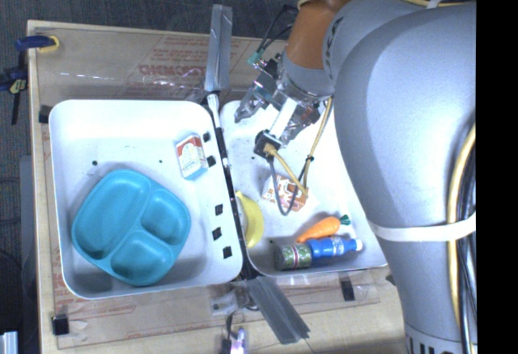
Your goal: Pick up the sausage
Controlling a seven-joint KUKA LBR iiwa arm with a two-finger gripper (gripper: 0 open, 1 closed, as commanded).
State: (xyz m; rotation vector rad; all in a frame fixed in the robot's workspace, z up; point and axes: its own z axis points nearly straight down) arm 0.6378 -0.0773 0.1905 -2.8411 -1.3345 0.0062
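Note:
The sausage (291,195) looks like a small brownish piece lying in the middle of the right bin (356,182), partly crossed by a loop of yellow cable. My gripper (254,124) hangs over the far left part of that bin, near the divider, up and to the left of the sausage and apart from it. Its fingers (245,106) stand open and nothing shows between them.
Along the right bin's near edge lie a yellow fruit (252,219), a carrot (320,228), a blue bottle (333,248) and a green can (291,256). The left bin (65,134) holds a blue divided plate (129,224) and a small red-and-white box (190,156).

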